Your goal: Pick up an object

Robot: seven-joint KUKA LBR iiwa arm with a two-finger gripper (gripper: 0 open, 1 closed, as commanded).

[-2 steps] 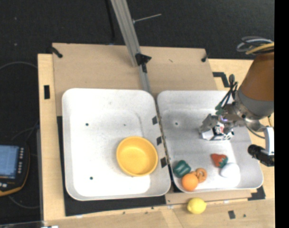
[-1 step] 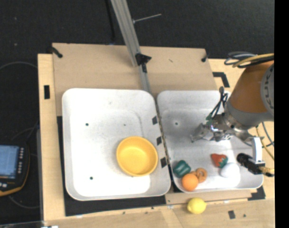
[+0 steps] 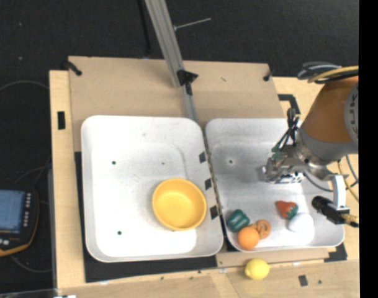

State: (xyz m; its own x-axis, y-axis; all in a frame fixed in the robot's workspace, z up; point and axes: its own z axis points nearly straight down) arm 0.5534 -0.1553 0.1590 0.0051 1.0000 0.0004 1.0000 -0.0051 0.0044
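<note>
Two white bins sit side by side on the bench, and we see the arm reaching in from the right over the right bin [image 3: 238, 143]. Its gripper [image 3: 280, 172] hangs low above that bin's middle, well toward the right wall; from this slant we cannot tell what state it is in, and nothing shows in its hold. Along the near edge of the right bin lies a small cluster: a green block [image 3: 238, 218] at the left, an orange ball [image 3: 248, 237] just beside it, a brownish piece [image 3: 262, 228] touching the ball, then a red-and-green toy [image 3: 287, 208] and a white object [image 3: 297, 223] further right (the last two almost touching). All sit nearer than the gripper and apart from it. In the left bin [image 3: 114, 148] rests a yellow bowl [image 3: 179, 203], upright, near the dividing edge. A yellow lemon [image 3: 257, 269] lies on the bench outside the bins, just past the right bin's near rim.
</note>
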